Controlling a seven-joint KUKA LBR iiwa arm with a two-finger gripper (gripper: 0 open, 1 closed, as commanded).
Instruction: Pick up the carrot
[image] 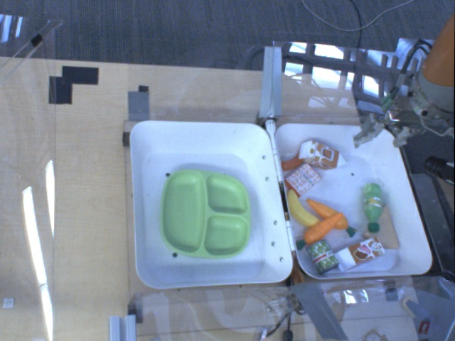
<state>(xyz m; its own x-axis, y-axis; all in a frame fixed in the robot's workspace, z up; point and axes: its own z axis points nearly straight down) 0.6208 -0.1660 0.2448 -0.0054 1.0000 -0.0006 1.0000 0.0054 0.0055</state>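
gripper: hangs over the far right corner of the right bin, fingers spread apart, nothing between them
arm: grey, orange band at the wrist, comes in from the right edge, above the bin's far rim
right bin: shallow, white, holds all the loose items
carrot: orange, lying tilted in the near-middle of the right bin, well apart from the gripper; a second orange piece sits just behind it, touching or nearly so, can't tell which
banana: yellow, just left of the carrot, near the bin's left wall
green bottle: right side of the bin, lying down, green cap piece near its lower end
small can: green-labelled, near front edge, below the carrot
carton: white and red, front right, beside the can
checked packet: red and white, left of centre, beyond the banana
snack box: far left part of the bin, an orange item poking out beside it
left bin: white, holds one thing
green plate: three compartments, centred in the left bin
worktop: pale wood, black tape marks at far left
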